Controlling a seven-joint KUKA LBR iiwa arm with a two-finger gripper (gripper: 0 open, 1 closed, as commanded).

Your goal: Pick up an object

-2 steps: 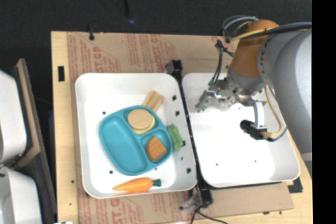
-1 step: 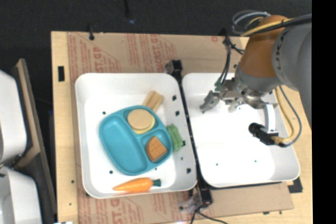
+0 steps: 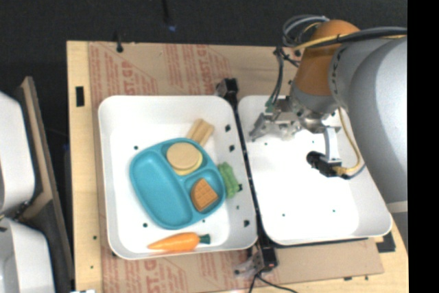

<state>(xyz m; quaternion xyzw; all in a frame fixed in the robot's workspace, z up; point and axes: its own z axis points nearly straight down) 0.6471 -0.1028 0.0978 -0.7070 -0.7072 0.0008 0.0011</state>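
The left bin [image 3: 111, 147] holds a blue divided tray [image 3: 159, 194]. On the tray lie a round tan biscuit [image 3: 185, 156] and a brown toast piece [image 3: 204, 194]. A pale wooden block [image 3: 201, 130] rests at the tray's upper edge, and a green piece [image 3: 229, 180] sits at its right side. An orange carrot [image 3: 177, 241] lies near the bin's front wall. My gripper [image 3: 274, 125] hangs over the upper left corner of the right bin [image 3: 309, 206], apart from all these objects. Nothing is visibly held in it.
The grey arm with its orange band [image 3: 322, 65] covers the upper right of the right bin. A black cable [image 3: 333, 167] loops down from the wrist. A black clamp [image 3: 228, 88] sits at the top of the divider between the bins. The cardboard-covered bench [image 3: 151, 72] surrounds them.
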